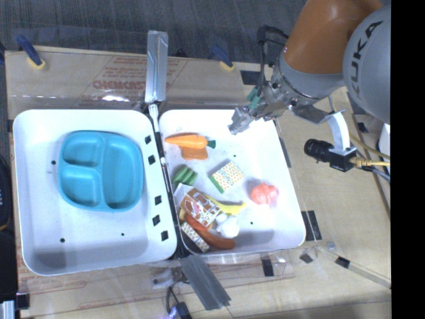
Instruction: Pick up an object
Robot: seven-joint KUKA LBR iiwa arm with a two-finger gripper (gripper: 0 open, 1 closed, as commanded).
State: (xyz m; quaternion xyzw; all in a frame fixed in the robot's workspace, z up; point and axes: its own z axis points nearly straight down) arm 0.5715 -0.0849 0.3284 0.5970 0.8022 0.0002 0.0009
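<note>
Over on the left, the left bin [26, 198] holds a blue divided plate [101, 169]. Across the divider, the right bin [285, 178] carries the candidates: a toy carrot [188, 141] near its far edge, a green piece [184, 175], a patterned little box [227, 175], a snack packet [198, 211] by a banana [229, 207], and a pink toy [263, 193] off to the right. Up at that bin's far right corner hangs the pincer [240, 121], nothing visibly in it; whether it's apart or together can't be told.
</note>
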